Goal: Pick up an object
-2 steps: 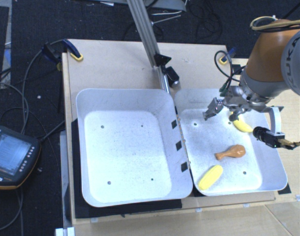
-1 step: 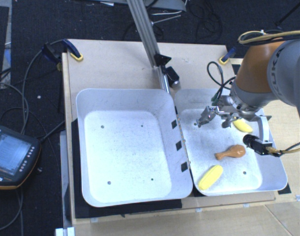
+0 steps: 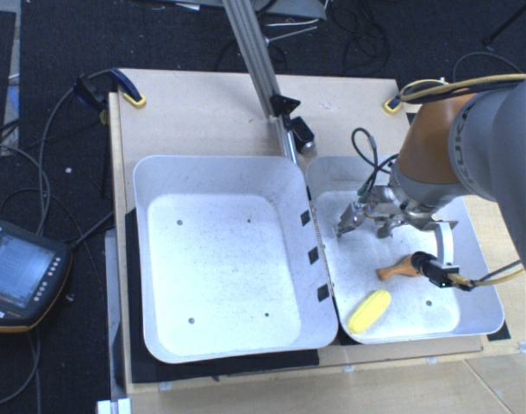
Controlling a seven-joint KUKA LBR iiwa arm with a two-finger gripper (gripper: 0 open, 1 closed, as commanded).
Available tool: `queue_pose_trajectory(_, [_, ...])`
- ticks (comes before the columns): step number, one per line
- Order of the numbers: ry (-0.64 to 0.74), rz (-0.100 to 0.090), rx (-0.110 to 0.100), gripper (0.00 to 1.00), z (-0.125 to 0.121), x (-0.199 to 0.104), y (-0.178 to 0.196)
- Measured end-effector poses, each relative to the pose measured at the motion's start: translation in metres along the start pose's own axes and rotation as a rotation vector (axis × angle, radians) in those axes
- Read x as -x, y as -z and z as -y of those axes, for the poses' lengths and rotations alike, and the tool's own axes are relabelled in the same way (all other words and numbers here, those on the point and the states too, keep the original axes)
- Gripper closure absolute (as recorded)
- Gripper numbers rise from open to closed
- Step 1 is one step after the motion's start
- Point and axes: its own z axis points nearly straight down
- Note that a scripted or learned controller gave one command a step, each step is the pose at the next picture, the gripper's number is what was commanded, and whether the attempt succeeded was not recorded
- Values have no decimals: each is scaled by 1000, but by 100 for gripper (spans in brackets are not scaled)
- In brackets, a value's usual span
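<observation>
1. Camera view, the carriers: two white bins sit side by side on the bench. The right-hand bin (image 3: 416,316) holds both loose things, while the left-hand bin (image 3: 220,257) shows only bare floor. Any pick therefore has to happen on the right.
2. The candidates: a yellow object (image 3: 368,311) lies tilted near the front-left corner of the right-hand bin, close to the wall shared with its neighbour. A brown object (image 3: 395,271) lies near the middle of that bin's floor, towards the front edge. The two are near each other but apart.
3. The arm (image 3: 470,145) reaches in from the right and bends down over the right-hand bin.
4. The gripper (image 3: 349,224) sits low over the bin's left side, behind both objects and touching neither. I cannot tell whether it is released or clenched — the angle hides it — and nothing shows in its grasp.
5. Judgement: this is a poor spot for a grasp. The yellow object lies clear and looks the easier target — though the nearby walls leave little room.
</observation>
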Motion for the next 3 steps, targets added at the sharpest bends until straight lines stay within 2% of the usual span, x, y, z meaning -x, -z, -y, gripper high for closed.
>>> queue_pose_trajectory(1, [0,1,6,100,-2,0,13])
queue_pose_trajectory(2, [0,1,10,100,-3,-1,76])
queue_pose_trajectory(3, [0,1,9,100,-3,0,118])
